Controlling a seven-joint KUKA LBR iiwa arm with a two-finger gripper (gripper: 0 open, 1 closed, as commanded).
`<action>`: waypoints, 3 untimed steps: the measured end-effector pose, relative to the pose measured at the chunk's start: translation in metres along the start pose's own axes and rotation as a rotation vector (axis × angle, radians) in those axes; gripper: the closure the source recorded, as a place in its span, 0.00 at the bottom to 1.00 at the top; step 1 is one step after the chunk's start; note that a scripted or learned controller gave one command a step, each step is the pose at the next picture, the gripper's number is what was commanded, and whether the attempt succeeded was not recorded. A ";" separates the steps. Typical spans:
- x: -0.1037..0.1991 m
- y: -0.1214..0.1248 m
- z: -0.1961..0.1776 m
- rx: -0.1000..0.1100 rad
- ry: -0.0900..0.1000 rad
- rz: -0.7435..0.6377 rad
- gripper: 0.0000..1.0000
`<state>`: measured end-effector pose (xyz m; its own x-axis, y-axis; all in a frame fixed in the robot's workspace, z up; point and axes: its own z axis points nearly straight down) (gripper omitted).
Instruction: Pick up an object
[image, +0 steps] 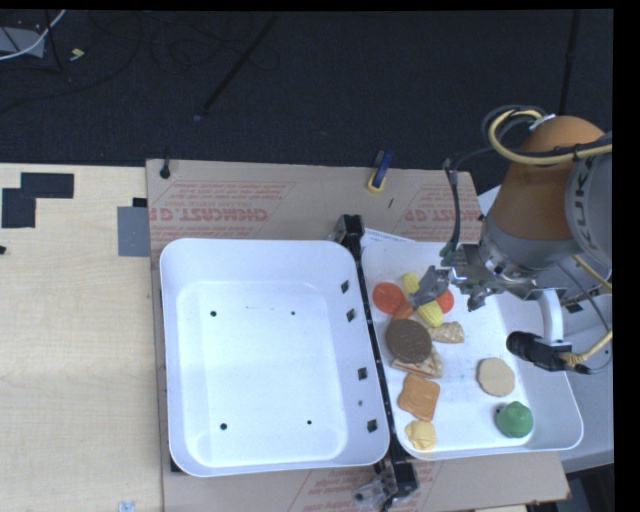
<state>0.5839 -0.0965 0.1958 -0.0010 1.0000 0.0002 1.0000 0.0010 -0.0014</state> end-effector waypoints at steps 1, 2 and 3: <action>0.014 -0.051 0.093 0.015 0.004 0.000 0.00; -0.010 -0.111 0.109 0.005 0.002 0.005 0.00; 0.000 -0.026 0.108 -0.005 0.000 -0.003 0.00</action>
